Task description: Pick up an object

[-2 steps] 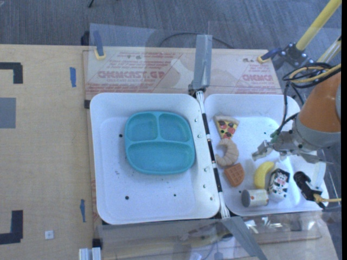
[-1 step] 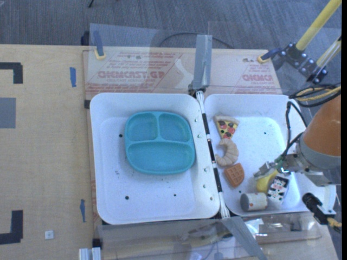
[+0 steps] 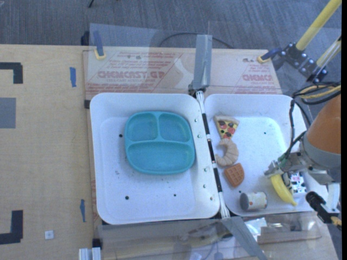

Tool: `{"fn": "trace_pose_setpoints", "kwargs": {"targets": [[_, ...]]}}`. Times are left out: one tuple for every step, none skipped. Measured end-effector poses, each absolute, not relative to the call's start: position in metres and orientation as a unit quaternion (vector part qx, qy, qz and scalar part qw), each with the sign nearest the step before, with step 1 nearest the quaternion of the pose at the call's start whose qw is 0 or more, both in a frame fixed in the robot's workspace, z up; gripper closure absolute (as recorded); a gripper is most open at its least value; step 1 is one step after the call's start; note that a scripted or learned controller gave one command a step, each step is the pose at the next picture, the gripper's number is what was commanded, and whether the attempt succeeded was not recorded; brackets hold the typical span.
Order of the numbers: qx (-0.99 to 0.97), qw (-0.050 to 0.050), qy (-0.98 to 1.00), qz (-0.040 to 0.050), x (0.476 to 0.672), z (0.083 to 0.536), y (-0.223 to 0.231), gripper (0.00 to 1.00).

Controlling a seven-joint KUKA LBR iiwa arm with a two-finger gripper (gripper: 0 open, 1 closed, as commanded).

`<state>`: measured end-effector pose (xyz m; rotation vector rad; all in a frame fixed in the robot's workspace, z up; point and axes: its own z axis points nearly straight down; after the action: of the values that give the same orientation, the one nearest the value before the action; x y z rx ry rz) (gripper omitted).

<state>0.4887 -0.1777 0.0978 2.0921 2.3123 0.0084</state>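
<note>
Camera view: gripper, grip state unclear, beside curved yellow banana in speckled white bin.

A teal divided plate lies in the left white bin on a wooden worktop marked with black and blue tape, grey carpet beyond.

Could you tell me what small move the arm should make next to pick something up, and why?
Probably a short descent onto the banana. The gripper sits at the right side of the right bin, just above the banana, which lies against that wall. The pizza slice, croissant, waffle and cup lie farther left.
</note>
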Motion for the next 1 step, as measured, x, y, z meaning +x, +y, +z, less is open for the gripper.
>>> {"fn": "trace_pose_setpoints", "kwargs": {"targets": [[0.718,-0.003,0.696,-0.002,0.5004,0.1808,-0.0869,1.0]]}}
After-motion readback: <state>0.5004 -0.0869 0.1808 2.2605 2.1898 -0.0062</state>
